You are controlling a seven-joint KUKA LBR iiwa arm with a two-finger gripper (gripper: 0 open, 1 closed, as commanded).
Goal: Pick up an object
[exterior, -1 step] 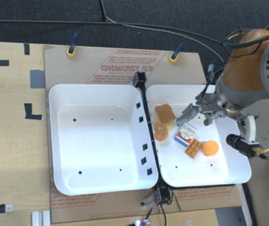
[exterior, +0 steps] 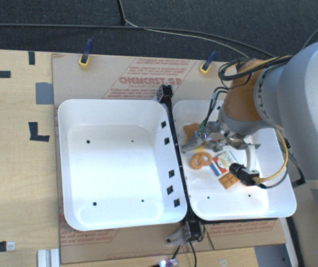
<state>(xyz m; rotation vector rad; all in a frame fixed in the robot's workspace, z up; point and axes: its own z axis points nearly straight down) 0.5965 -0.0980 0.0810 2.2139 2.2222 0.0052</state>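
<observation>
The right bin point(exterior: 270, 204) holds several small items. An orange pretzel-shaped ring point(exterior: 200, 160) lies near its left wall. Beside the ring are a red, white and blue card-like piece point(exterior: 223, 163) and an orange block point(exterior: 228, 181). A tan piece point(exterior: 190, 129) sits farther back by the divider. My gripper point(exterior: 203, 144) is low in this bin, just behind the ring and in front of the tan piece. It is open, with one grey finger point(exterior: 190, 144) pointing toward the divider, and nothing is held between the fingers.
The left bin point(exterior: 69, 121) is a plain white tray with dark dots on its floor. A black divider strip point(exterior: 172, 154) runs between the bins. The grey arm point(exterior: 292, 104) covers the right bin's back right corner. Two yellow clamps point(exterior: 84, 60) hold the board's far edge.
</observation>
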